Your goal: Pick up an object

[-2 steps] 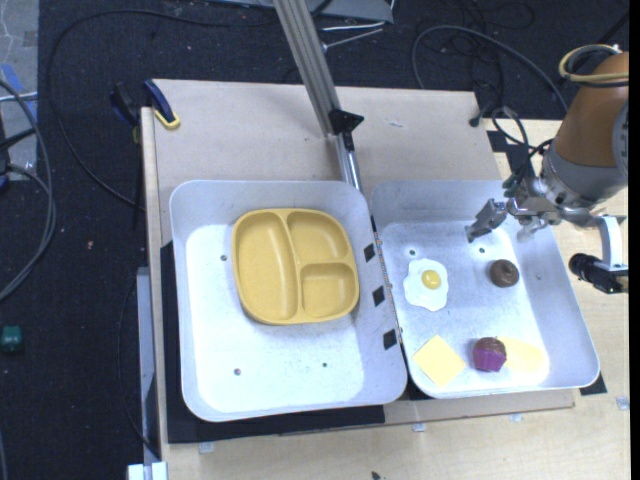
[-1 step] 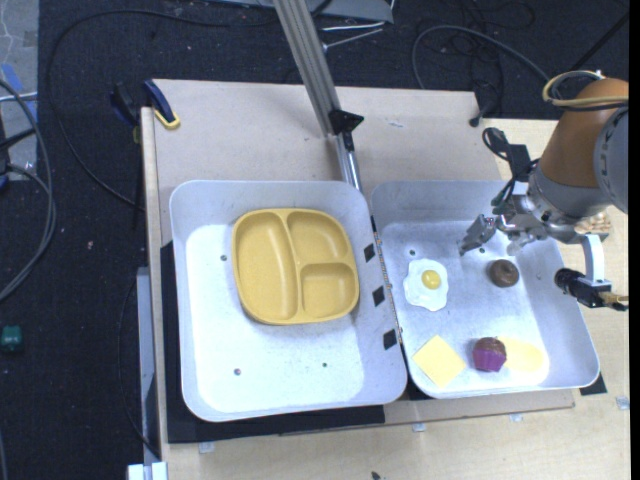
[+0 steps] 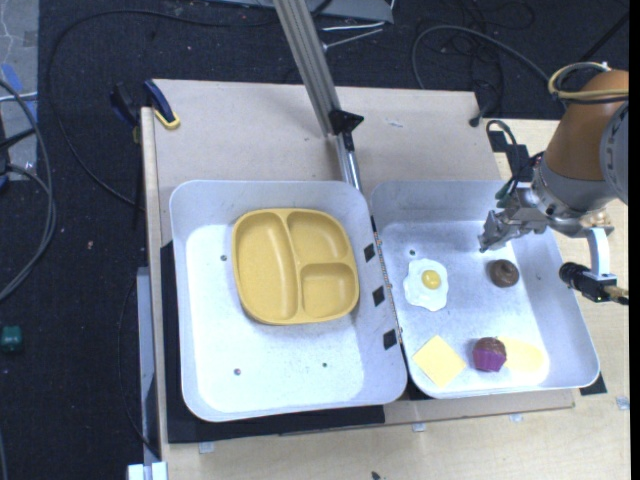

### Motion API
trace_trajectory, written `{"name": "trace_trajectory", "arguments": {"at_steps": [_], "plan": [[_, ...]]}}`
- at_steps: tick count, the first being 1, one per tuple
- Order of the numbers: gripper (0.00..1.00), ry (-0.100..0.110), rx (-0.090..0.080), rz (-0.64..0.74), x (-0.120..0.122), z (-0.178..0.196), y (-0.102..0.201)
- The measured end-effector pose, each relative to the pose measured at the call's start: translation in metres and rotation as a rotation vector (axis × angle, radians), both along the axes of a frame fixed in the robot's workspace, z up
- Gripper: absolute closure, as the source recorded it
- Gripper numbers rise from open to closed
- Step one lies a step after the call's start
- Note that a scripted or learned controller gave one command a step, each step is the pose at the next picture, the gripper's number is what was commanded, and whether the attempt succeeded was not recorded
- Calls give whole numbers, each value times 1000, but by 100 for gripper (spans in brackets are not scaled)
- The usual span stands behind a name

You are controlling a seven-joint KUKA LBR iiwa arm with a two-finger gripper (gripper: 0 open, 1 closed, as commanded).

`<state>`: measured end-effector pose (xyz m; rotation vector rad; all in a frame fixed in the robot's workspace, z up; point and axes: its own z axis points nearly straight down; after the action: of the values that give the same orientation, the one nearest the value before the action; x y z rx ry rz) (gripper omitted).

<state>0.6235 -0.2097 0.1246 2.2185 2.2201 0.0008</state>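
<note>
2 shallow white bins sit side by side on the bench: left bin [image 3: 200,368], right bin [image 3: 560,363]. Left bin holds 1 item: a yellow divided plate [image 3: 296,265] w/ 3 compartments, lying flat, approx. centre-top of bin. Right bin holds 5 items: 1 fried egg [image 3: 427,284] near the bin's left wall; 1 brown round piece [image 3: 503,273] to the egg's right; 1 yellow cheese square [image 3: 439,360] at front left; 1 purple piece [image 3: 488,354] just right of the cheese; 1 pale yellow piece [image 3: 526,356] touching or just behind the purple one, cannot tell which. 1 arm [image 3: 585,148] reaches in from the right, orange band visible. Gripper [image 3: 493,236] hangs over the right bin, tips just above and left of the brown round piece, apart from it. Jaw state: cannot tell, too small and dark. Nothing seen between the tips.
</note>
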Motion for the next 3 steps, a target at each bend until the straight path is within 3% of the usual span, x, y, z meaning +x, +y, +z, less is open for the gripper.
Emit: {"name": "trace_trajectory", "arguments": {"at_steps": [1, 2, 3], "plan": [[100, -4, -1, -1, 3, 61, -7], [100, -1, 1, 1, 3, 85, -7], [100, 4, 2, 4, -18, 79, 44]]}}
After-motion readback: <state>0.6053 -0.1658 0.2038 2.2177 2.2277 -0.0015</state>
